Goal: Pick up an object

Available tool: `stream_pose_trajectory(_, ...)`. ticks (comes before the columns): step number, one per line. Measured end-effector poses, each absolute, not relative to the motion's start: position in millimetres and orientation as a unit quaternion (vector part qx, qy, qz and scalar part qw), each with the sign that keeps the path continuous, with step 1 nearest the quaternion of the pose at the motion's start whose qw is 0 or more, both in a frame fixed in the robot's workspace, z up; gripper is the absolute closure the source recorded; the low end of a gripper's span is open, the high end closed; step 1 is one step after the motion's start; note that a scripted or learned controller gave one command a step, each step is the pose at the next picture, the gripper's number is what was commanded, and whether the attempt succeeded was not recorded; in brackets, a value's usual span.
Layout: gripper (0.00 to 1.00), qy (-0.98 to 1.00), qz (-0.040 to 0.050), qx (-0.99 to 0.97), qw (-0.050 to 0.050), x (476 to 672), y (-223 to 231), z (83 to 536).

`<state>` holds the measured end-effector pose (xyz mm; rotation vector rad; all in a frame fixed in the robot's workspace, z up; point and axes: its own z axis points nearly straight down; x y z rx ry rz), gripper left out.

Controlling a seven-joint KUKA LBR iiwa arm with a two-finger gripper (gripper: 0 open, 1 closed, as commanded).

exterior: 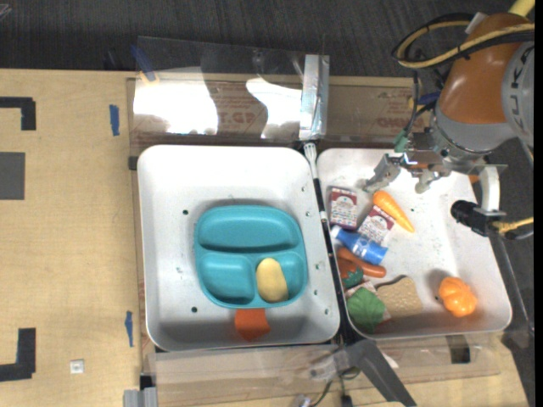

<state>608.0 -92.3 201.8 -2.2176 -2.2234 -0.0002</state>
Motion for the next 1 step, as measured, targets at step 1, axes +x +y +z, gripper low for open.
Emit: stream_pose_trajectory(1, 0.0, -0.684, -0.0001, -0.729, -0.001, 629.2, -143.3, 92.9)
